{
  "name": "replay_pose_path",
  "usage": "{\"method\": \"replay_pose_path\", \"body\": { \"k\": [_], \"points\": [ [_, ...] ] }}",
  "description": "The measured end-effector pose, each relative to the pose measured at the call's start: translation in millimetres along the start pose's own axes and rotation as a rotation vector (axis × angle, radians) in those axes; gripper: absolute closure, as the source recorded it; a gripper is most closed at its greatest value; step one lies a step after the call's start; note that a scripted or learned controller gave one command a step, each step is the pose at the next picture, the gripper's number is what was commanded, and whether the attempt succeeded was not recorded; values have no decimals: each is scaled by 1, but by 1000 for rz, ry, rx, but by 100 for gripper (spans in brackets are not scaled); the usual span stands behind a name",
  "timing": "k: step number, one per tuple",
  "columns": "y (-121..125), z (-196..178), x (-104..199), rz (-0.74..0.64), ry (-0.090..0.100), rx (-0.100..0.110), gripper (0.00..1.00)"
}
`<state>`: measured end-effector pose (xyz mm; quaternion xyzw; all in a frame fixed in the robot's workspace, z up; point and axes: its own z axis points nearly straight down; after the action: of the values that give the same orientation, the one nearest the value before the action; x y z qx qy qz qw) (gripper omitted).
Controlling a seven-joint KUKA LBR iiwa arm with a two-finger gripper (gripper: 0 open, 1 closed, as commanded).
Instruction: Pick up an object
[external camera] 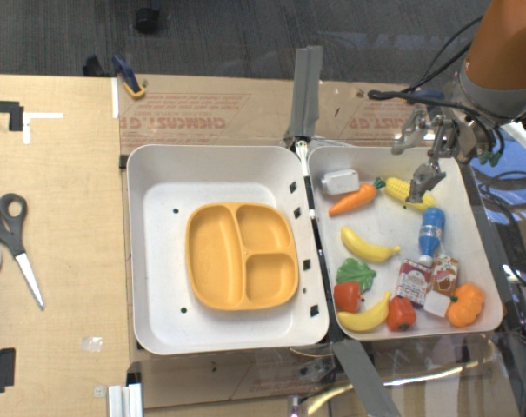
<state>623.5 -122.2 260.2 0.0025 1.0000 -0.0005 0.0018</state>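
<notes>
The tool (422, 185) hangs low over the corn (405, 189) at the far end of the right bin (484, 233) — nothing lifted yet, and its grip state I cannot tell.
</notes>
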Motion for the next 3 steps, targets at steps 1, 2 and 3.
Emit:
{"method": "replay_pose_path", "body": {
  "k": [1, 2, 3],
  "points": [
    [5, 167, 10, 29, -1, 0, 0],
    [22, 167, 55, 103, 1, -1, 0],
    [-12, 166, 131, 261, -6, 0, 0]
  ]
}}
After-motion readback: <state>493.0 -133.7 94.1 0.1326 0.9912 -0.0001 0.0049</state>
